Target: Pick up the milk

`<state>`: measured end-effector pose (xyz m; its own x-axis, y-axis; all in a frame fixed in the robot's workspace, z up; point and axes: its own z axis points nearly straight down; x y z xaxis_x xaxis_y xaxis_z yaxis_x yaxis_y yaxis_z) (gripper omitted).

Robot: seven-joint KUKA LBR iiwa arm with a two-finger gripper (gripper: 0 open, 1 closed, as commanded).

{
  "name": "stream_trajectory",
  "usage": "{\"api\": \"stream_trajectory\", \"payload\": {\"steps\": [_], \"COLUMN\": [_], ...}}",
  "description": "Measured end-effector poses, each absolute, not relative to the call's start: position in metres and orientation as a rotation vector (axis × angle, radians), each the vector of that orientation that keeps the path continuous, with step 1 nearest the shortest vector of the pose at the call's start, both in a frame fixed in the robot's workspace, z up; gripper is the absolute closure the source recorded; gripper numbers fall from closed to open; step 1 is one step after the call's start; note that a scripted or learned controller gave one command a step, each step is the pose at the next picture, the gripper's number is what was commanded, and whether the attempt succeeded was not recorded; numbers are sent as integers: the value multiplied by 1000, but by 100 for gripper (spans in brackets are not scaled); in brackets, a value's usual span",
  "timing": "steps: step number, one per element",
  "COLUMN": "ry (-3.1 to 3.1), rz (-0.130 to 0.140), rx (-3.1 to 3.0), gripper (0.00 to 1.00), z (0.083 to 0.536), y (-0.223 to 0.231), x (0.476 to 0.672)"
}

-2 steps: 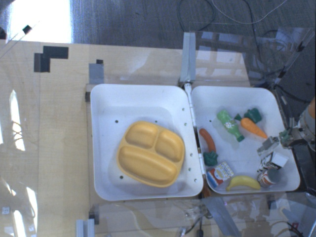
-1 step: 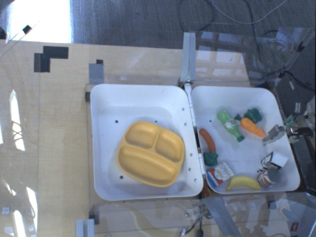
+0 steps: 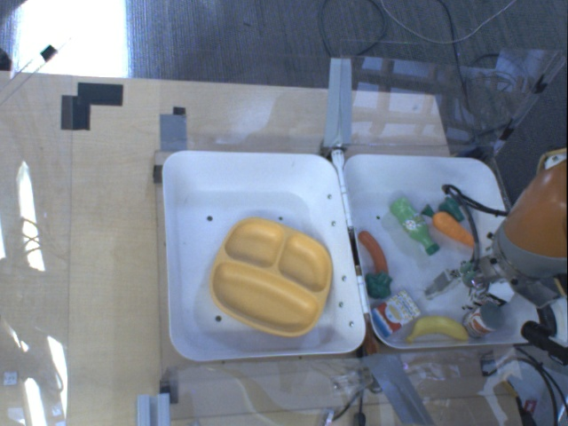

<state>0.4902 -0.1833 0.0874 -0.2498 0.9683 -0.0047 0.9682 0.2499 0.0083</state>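
Camera view: my claw (image 3: 468,278) hung low over the right bin (image 3: 475,174), near its right wall; whether it was open or closed could not be told. The milk (image 3: 396,311), a small carton, lay against the bin's front-left corner, touching the banana (image 3: 437,328) on its right. A sausage (image 3: 374,252) and a dark green piece (image 3: 379,284) lay along the left wall. A green bottle (image 3: 414,225) and a carrot (image 3: 453,229) occupied the middle. Bare floor remained at the back. The left bin (image 3: 186,238) held a yellow divided plate (image 3: 272,275), well apart from its walls, on the tabletop (image 3: 80,264).
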Motion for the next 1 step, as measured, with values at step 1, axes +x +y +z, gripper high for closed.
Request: {"api": "stream_trajectory", "payload": {"steps": [1], "ry": [2452], "rz": [2], "rx": [1956], "gripper": [0], "z": [221], "y": [-206], "x": [495]}}
